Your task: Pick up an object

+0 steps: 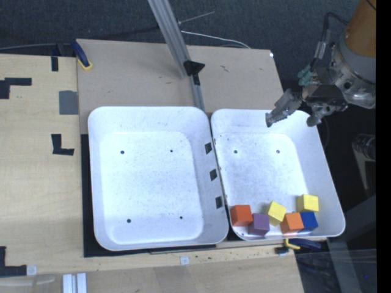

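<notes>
the claw (292, 115) sits above the far right corner of the right bin (317, 157), carried by the grey arm (357, 47) entering from the right. its two fingers are spread apart, one finger (280, 110) reaching toward the bin's far rim and the other at the bin's right edge; nothing lies between them and the claw is released, holding nothing. whether a fingertip touches the bin rim cannot be told. all the blocks lie well apart from the claw, gathered along the near edge of the right bin: an orange block (241, 214), a purple block (261, 223) just beside it, a yellow block (276, 212), a second orange block (292, 222) touching a blue block (308, 221), and a second yellow block (308, 202) just behind the blue one. the left bin (98, 163) stands beside the right bin on the desk (36, 182). a grey pole (171, 29) slants across the far side of the desk.
</notes>
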You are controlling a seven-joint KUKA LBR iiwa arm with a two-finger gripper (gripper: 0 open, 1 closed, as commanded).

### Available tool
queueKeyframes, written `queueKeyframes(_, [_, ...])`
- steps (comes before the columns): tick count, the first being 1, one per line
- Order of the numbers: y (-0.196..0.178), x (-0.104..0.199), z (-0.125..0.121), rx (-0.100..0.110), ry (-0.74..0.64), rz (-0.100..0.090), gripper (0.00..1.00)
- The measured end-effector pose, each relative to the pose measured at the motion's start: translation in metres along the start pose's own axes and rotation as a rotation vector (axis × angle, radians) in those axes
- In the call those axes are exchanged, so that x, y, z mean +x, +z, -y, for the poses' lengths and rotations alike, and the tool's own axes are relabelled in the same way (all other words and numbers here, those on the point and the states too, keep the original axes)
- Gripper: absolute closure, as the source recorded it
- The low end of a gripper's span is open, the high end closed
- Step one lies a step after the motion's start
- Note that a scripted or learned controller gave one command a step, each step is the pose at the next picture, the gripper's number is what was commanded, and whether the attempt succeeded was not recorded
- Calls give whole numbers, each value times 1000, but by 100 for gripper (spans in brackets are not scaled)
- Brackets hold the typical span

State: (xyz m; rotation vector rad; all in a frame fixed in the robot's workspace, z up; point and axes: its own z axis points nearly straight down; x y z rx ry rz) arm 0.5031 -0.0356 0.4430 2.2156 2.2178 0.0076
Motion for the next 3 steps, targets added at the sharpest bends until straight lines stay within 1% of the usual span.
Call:
queueKeyframes(1, [161, -42, 15, 18, 3, -1, 0])
queueKeyframes(2, [161, -25, 15, 11, -1, -1, 0])
queueKeyframes(3, [185, -36, 9, 13, 2, -1, 0])
